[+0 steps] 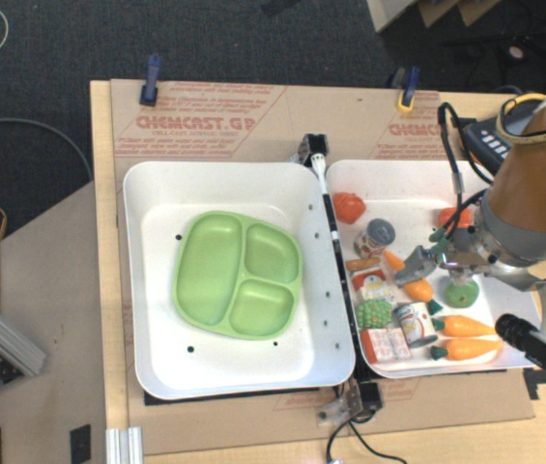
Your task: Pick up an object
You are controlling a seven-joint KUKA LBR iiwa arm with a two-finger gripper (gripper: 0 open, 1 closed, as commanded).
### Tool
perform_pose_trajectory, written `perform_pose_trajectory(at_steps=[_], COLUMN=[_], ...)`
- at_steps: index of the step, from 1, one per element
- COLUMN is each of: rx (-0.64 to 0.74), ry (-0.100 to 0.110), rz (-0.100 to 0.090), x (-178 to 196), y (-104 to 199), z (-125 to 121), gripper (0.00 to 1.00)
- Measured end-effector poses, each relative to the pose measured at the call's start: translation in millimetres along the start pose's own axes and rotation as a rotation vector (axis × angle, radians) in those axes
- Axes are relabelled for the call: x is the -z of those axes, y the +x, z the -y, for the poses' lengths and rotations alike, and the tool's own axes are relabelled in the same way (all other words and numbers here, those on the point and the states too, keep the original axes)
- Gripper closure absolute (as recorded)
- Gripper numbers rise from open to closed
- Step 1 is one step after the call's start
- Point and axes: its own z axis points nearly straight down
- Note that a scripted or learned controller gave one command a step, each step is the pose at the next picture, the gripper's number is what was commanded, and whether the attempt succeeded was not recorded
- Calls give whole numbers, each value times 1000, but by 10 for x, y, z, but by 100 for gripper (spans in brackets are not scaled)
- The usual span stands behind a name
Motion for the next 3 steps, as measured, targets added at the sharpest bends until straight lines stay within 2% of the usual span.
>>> perform_pose_trajectory(at_steps=[1,2,3], rx=[-5,-1,6], ry=[-1,-14,-8], rz=[-4,2,1], x=[-1181,-1010,-110], y=[-252,-253,248], z=[49,18,47], gripper=[0,100,100])
